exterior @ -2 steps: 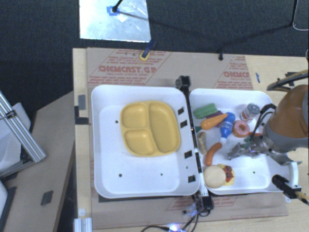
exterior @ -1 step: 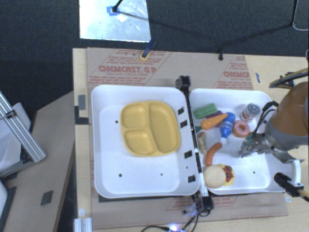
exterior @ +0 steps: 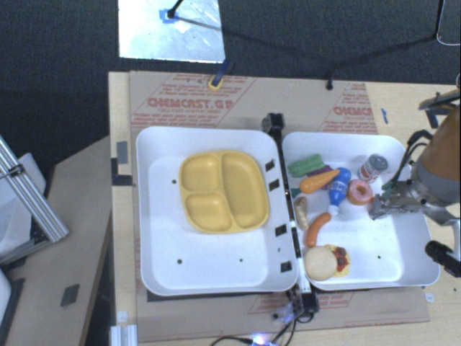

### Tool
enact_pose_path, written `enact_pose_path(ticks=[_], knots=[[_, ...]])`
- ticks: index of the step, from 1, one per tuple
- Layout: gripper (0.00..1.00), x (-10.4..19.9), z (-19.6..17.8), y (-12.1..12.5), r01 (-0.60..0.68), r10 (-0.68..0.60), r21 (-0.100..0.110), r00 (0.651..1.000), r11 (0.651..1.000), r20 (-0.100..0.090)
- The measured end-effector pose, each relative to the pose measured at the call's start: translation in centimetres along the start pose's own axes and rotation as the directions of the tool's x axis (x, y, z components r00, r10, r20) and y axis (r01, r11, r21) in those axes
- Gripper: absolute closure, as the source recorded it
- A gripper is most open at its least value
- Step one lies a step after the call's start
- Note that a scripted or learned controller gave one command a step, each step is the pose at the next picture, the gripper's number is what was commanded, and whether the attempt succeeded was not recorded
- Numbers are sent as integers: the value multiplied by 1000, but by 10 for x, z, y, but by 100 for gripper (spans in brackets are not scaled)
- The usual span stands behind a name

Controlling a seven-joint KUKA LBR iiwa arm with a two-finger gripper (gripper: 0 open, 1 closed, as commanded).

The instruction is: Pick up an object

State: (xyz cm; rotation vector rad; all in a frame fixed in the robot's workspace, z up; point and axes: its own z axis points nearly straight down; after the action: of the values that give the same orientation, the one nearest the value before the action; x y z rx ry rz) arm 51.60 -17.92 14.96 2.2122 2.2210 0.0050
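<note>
Two bins on your worktop; claw [exterior: 379, 209] low over right bin [exterior: 403, 265], donut [exterior: 359, 192] just beside its tip, can [exterior: 373, 167] beyond. You cannot tell claw's opening or any hold. Arm reaches in from right, wrist bent down toward the bin.

The bench [exterior: 122, 207] bears printed cardboard [exterior: 187, 99] under two white bins [exterior: 158, 265] side by side.

Lab: bench [exterior: 180, 96], white bins [exterior: 155, 193]
</note>
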Motion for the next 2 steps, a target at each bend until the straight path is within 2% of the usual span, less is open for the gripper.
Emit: enact_pose_path(ticks=[1, 2], knots=[[100, -1, -65, 1, 0, 0, -2, 1000, 1000, 0], [100, -1, -76, 3, 0, 0, 3, 1000, 1000, -1]])
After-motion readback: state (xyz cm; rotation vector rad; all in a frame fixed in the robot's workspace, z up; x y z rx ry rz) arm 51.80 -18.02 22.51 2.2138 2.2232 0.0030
